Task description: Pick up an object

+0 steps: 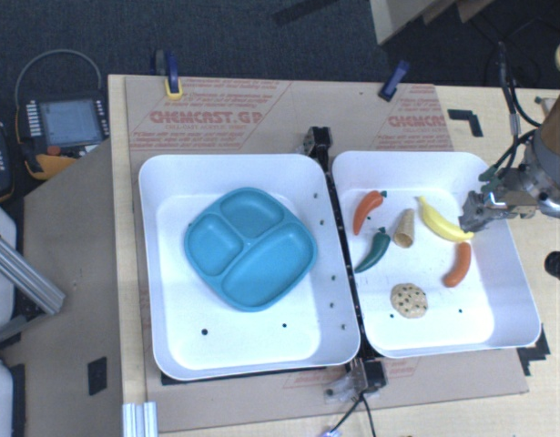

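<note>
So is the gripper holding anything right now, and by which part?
Cannot be told: the gripper sits at the banana's right end, but its grasp is unclear.

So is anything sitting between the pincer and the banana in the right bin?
Nothing visible does. The pincer sits at the right bin's far right side, directly beside the banana's right end. The sausage lies just below it, and the ice cream cone is on the banana's other side.

Blue sectioned plate (250,259) in left bin (161,198)
</note>
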### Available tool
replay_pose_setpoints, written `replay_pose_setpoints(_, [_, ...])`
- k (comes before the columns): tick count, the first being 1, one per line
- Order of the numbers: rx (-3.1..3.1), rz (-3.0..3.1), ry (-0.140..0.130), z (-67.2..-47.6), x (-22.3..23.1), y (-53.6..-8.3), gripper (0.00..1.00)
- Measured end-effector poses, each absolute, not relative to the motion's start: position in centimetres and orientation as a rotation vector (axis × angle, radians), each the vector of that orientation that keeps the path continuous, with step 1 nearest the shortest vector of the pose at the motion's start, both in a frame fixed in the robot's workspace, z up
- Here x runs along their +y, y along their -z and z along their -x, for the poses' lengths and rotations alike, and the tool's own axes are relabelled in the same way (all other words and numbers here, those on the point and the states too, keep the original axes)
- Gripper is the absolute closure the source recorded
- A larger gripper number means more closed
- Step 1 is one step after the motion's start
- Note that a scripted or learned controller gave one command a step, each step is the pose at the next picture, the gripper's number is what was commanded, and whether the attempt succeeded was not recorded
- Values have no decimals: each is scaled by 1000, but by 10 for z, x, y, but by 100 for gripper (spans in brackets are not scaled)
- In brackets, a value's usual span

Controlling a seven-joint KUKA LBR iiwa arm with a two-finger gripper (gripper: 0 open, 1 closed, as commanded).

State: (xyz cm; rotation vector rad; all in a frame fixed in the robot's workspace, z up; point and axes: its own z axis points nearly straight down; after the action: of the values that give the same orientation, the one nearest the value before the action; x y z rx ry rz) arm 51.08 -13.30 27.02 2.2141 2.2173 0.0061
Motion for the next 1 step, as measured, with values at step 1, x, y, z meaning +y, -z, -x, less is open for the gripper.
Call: replay_pose_setpoints(1, [2230, -2218, 0, -502, -85, -260, 100])
